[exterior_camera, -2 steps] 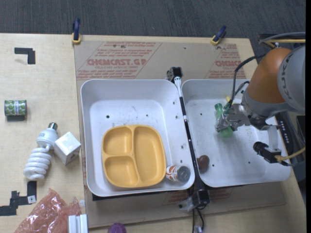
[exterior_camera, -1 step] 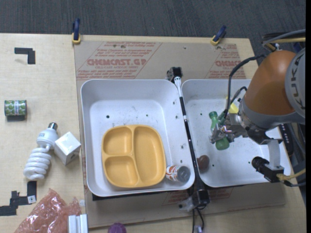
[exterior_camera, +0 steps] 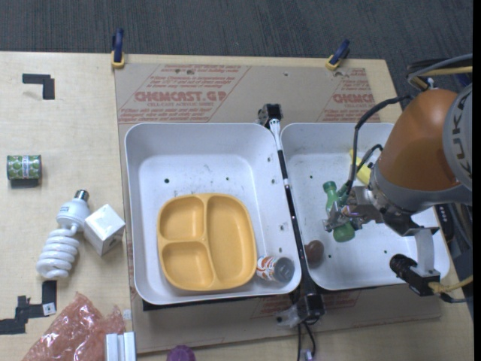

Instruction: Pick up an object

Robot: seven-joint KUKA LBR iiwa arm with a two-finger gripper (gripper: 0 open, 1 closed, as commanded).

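Observation:
In the right bin (exterior_camera: 421, 273) lies a green bottle-shaped object (exterior_camera: 331, 192). My gripper (exterior_camera: 342, 216) is low over that object's lower half and hides part of it. A green end shows just below the gripper. A small brown ball (exterior_camera: 314, 252) rests near the bin's front left corner. A yellow object (exterior_camera: 364, 173) peeks out from under the arm's orange band. The left bin (exterior_camera: 150, 164) holds a yellow divided plate (exterior_camera: 207, 241) and a small tipped can (exterior_camera: 275, 269) at its front right corner.
Outside the bins, on the bench's left, lie a spiral light bulb (exterior_camera: 62, 239), a white cube (exterior_camera: 104, 228), a green can (exterior_camera: 24, 168) and a red mesh bag (exterior_camera: 71, 329). A black divider rail (exterior_camera: 284, 179) runs between the bins.

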